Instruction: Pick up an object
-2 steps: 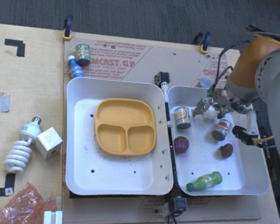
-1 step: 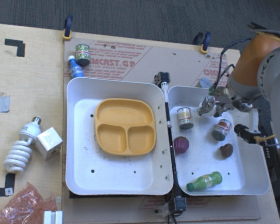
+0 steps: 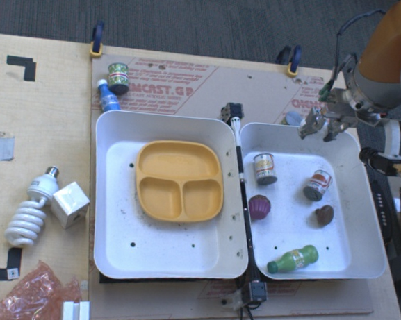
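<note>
Nothing picked yet: hand hovering open and empty above right bin back edge; cans, bottle untouched inside.

A pale wooden bench carries a brown cardboard sheet, on which two shallow white plastic bins sit side by side. Directly on the wood lie a white spiral light bulb, a small white cube touching it, and crinkled red plastic wrap.

Dark grey carpet beyond bench
</note>
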